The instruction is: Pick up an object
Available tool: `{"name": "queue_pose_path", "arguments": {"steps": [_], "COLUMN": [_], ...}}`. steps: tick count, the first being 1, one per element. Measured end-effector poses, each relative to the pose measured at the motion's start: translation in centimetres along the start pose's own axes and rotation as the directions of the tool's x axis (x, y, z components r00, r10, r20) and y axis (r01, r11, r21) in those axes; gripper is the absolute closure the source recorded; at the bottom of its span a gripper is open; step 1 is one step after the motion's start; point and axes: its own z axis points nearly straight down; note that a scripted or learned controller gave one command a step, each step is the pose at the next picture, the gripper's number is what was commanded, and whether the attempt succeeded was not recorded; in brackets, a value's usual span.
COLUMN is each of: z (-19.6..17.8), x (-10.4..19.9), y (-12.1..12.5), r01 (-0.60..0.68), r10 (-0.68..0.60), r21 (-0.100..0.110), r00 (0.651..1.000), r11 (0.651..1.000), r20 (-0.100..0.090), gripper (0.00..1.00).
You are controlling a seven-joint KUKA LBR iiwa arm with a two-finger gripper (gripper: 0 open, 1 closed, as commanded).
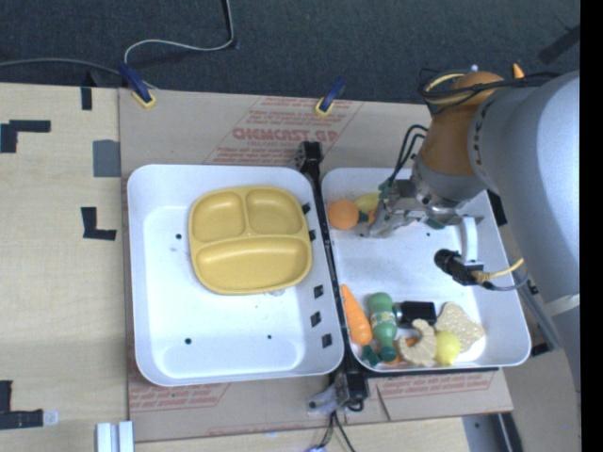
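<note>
A cardboard sheet [283, 135] covers the pale wooden bench [52, 281], with dark grey carpet [330, 26] beyond.

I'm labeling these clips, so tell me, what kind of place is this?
Probably a robotics lab bench for grasping trials: a grey arm reaches over two white bins on clamped cardboard, one holding a yellow divided plate, the other toy food such as a carrot.

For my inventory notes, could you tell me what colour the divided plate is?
Mustard yellow divided plate, camera view.
</note>
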Motion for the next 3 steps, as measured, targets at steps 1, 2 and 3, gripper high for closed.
{"name": "queue_pose_path", "arguments": {"steps": [1,2,3], "z": [0.01,-0.91,-0.91], "x": [-0.01,0.05,0.05], "y": [-0.01,-0.02,-0.02], "r01": [0.0,0.001,0.001], "r10": [0.0,-0.001,-0.001], "r21": [0.0,0.001,0.001], "r00": [1.0,1.0,1.0], "r11": [1.0,1.0,1.0], "r20": [0.0,0.0,0.0], "gripper": [0.0,1.0,0.0]}}
